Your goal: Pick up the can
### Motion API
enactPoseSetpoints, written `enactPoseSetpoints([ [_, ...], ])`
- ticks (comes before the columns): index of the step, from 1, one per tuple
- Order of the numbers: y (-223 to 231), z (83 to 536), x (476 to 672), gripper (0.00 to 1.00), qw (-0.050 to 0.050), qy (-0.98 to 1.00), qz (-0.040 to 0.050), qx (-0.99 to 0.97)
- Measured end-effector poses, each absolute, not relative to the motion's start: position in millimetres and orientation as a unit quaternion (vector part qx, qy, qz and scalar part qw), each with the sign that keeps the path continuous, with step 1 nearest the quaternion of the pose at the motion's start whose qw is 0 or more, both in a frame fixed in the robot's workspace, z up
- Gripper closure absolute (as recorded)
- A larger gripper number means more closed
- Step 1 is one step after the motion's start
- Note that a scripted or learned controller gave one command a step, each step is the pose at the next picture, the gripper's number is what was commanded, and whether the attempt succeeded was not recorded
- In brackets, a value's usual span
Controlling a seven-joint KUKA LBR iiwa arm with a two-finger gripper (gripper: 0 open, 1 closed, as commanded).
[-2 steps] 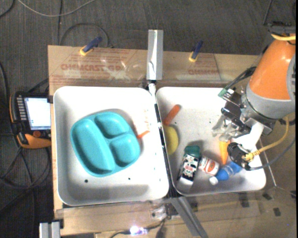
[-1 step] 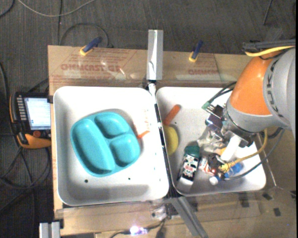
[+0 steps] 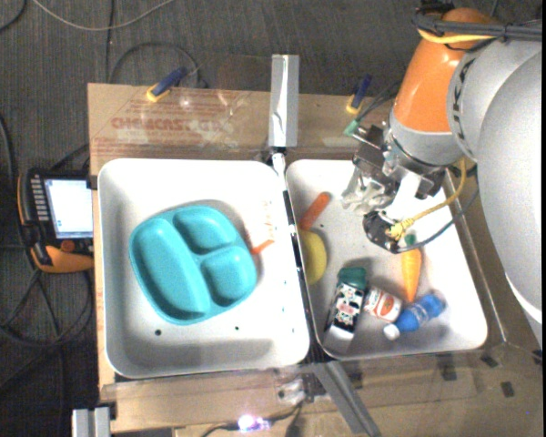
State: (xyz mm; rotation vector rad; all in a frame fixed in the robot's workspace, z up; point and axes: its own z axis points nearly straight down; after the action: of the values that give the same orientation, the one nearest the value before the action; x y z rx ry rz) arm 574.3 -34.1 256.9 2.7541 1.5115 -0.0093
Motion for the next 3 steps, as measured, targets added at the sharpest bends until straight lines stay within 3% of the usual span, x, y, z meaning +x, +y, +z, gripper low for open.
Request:
enactPoseSetpoints([
  [1,-8,256,667.8,1.00,0.001,0.374,-0.0028,0.927],
  [2,-57,182,580.0,1.00,0.000,0.324,-0.0039,0.946],
  [3,-14,304,622.2,1.00,0.001,0.335,-0.0024,0.942],
])
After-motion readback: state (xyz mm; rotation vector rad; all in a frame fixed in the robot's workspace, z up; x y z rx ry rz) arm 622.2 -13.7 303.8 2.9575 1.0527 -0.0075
